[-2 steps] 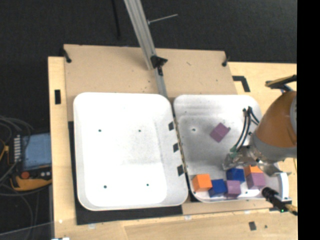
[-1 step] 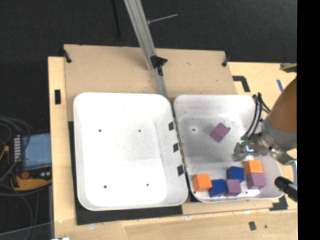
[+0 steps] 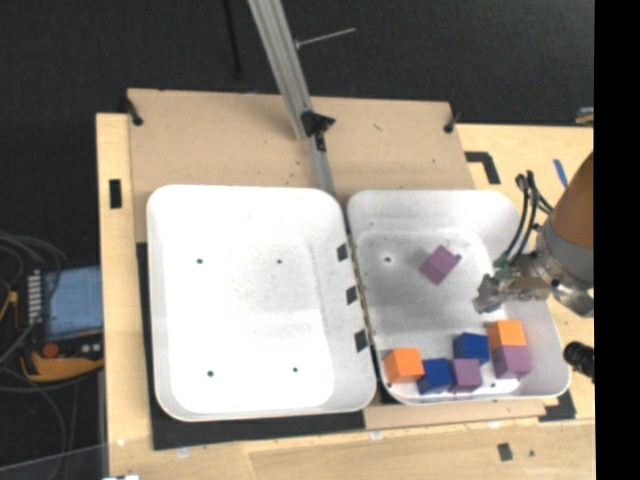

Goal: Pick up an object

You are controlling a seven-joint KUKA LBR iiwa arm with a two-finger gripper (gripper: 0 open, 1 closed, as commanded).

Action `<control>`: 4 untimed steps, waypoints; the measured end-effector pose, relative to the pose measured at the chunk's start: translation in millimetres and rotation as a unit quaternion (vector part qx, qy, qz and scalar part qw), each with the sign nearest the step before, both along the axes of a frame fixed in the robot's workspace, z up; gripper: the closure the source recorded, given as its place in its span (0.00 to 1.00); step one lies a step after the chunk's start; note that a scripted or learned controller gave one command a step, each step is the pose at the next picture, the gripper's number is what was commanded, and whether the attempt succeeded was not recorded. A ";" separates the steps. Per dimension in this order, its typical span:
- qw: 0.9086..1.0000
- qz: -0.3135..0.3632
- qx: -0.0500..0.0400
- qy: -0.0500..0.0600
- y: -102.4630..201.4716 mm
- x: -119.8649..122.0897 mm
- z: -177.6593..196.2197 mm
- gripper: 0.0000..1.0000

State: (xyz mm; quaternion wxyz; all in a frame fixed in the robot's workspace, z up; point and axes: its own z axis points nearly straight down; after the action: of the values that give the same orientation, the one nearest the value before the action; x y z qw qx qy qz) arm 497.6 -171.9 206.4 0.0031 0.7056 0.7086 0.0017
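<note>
Hovering my gripper [image 3: 497, 290] over right bin [image 3: 420, 208], above clustered near-right blocks [image 3: 465, 363]; jaws state I cannot tell, nothing visibly held.

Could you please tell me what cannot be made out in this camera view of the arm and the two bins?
- The pincer at the right white bin: blurred and small, so whether it is open or shut is unclear.
- The grey arm with the orange band: cut off by the view's right edge.
- The purple cube under the orange cube: partly covered, so its shape is uncertain.
</note>
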 end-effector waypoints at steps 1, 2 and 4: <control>1.000 0.002 0.001 0.002 39.1 20.6 -1.3 1.00; 1.000 0.002 0.001 0.002 79.2 42.8 -3.5 1.00; 1.000 0.001 0.002 0.002 169.4 82.9 14.1 1.00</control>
State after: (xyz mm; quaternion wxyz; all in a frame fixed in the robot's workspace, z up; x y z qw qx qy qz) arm 580.6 -2.5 220.5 0.0005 0.7046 0.7096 0.0013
